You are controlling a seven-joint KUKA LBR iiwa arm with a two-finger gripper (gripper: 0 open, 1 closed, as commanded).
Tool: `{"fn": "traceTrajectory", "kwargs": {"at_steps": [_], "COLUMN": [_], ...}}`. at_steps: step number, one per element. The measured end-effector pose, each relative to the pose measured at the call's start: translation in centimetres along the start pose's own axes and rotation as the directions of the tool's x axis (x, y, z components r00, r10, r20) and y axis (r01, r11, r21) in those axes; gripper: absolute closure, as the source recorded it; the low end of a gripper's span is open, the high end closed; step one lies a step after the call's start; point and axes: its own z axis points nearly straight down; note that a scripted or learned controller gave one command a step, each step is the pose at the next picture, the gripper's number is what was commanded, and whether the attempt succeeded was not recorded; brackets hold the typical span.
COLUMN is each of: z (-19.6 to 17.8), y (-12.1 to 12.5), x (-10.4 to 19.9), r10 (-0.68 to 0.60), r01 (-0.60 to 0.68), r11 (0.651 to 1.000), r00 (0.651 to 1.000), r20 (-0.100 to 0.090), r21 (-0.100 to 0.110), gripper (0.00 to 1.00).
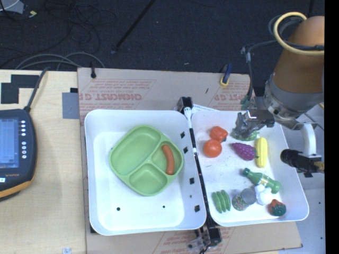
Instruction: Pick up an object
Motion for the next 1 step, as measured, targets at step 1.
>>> {"fn": "traceTrajectory", "kwargs": {"at_steps": [1], "z": [-5.41], "y": [-4.13], "x": [7.00], "r10": [-0.007], "r01": [0.007], "r11": [1.000], "r00": [1.000], "r20": [-0.004], "r21": [0.009], "gripper": [1.00]}}
